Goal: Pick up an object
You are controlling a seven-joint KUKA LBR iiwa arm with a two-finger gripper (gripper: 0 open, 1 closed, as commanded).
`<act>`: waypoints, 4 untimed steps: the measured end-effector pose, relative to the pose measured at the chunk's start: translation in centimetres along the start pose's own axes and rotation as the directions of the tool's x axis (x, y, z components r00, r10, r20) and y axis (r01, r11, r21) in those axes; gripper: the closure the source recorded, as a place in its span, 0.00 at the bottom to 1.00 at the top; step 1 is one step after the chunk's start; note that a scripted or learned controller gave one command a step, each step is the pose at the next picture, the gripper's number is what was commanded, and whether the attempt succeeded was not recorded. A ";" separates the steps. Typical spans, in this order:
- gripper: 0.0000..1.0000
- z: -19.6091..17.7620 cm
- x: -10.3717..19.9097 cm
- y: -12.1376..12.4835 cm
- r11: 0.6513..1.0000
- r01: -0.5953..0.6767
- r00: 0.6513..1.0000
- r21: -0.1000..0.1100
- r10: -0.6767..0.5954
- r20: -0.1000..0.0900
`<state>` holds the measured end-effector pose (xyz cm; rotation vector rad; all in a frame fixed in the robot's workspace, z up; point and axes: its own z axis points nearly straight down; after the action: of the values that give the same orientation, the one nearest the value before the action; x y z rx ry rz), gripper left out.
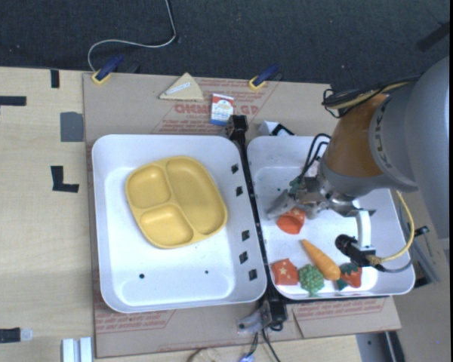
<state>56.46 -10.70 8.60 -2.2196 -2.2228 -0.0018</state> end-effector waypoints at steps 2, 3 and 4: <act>1.00 -1.0 1.1 -2.1 1.000 -0.001 1.000 -0.005 0.001 0.005; 0.00 -1.0 1.1 -2.1 1.000 -0.002 1.000 -0.005 0.002 0.005; 0.00 0.0 1.0 3.5 1.000 0.000 1.000 -0.003 0.000 0.002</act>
<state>59.93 -9.70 8.62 -2.2221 -2.2249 -0.0030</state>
